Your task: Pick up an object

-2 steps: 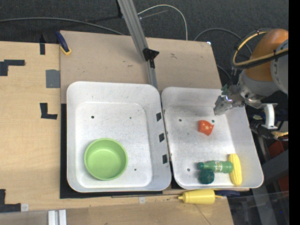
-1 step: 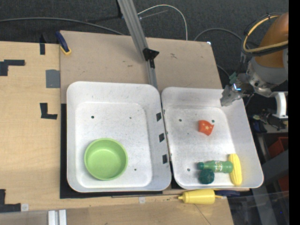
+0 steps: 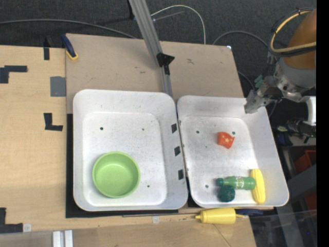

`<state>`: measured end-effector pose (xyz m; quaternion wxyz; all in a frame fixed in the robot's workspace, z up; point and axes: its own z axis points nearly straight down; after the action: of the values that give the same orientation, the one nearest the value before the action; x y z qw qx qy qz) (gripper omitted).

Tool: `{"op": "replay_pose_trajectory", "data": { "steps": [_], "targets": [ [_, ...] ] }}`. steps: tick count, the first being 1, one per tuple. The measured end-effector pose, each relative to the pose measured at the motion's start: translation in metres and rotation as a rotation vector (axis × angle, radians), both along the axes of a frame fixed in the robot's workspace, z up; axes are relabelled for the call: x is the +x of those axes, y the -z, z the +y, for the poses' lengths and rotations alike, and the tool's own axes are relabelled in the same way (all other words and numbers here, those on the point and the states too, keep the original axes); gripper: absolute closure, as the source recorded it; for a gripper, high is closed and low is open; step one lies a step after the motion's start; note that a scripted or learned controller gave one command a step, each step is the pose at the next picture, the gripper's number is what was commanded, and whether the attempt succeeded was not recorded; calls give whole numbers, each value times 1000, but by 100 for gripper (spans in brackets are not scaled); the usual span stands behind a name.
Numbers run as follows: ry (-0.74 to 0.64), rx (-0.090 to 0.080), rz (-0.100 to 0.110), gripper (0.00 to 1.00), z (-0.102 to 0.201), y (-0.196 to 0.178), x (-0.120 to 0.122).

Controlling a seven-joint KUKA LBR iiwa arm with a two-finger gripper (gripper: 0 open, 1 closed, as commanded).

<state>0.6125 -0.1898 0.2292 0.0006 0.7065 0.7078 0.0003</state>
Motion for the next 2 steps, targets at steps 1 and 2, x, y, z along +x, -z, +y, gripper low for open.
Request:
{"op": "replay_pose_trajectory", "data": {
  "steps": [1, 2],
  "targets": [
    [-3, 1, 2, 100, 44, -5, -10],
    [-4, 2, 4, 100, 98, -2, -28]
  ]
}}
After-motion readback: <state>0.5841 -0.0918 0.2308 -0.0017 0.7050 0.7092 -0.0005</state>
